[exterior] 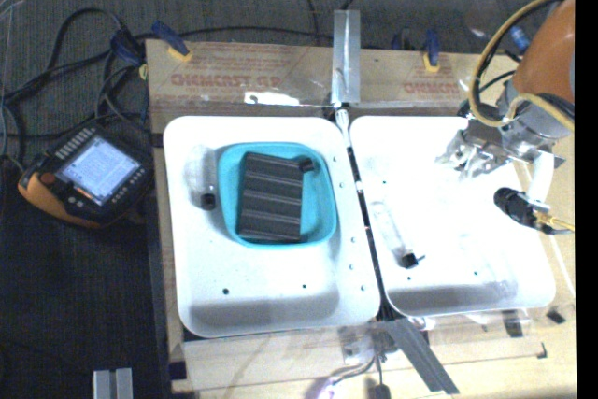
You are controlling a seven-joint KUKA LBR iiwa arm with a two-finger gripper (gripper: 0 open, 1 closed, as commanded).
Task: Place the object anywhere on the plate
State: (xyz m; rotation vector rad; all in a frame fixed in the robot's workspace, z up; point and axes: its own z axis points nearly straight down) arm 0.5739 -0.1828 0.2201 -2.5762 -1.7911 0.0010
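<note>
Already the dark ribbed object (272,195) lies flat inside the blue plate (322,201) in the left bin (262,304), so the placing looks done. A clear syringe-like item (392,238) rests in the right bin (467,285). Farther back, the gripper (472,154) hovers above that bin's far right, holding nothing; how far it is open I cannot tell.

Blue plate (322,206), dk grey block (271,196) (ribbed).
</note>
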